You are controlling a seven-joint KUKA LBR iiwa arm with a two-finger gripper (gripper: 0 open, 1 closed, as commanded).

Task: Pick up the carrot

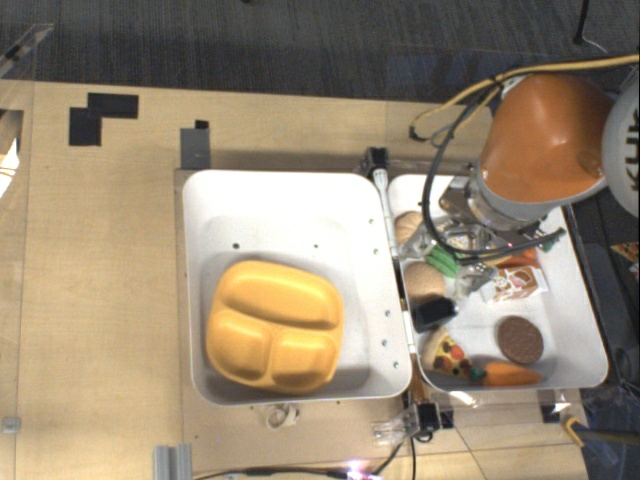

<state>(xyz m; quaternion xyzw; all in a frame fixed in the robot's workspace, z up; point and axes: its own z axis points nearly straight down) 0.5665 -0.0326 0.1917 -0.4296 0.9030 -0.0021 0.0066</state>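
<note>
The carrot (pixel 507 374) is lying on its side in the right bin (pixel 592 348), stretching along the wall that is lowest in the view. Its left end is sitting just beside a small thing with many colours (pixel 450 355) in that bin's lower left corner. A brown disc (pixel 521 339) is resting just above the carrot, close to it, though whether they are touching cannot be told.

The end effector (pixel 472 260) is hanging over the upper middle of the same bin, well apart from the carrot, and nothing is showing in its grasp. The wrist is covering much of it, so whether it is apart or together cannot be told. A green thing (pixel 443 261) is lying just to its left, and a white and orange packet (pixel 517 281) is lying just below and to its right. Two pale round things (pixel 409 227) are sitting along the bin's left wall, one above the other.

The arm's orange band (pixel 545 138) is looming over the bin's upper right part.

In the left bin (pixel 290 203), a big yellow loaf-shaped thing (pixel 275 324) is taking up the lower half. Both bins are sitting side by side on the pale wooden surface (pixel 100 288), which is bearing a black mark (pixel 100 118) near its upper left.
</note>
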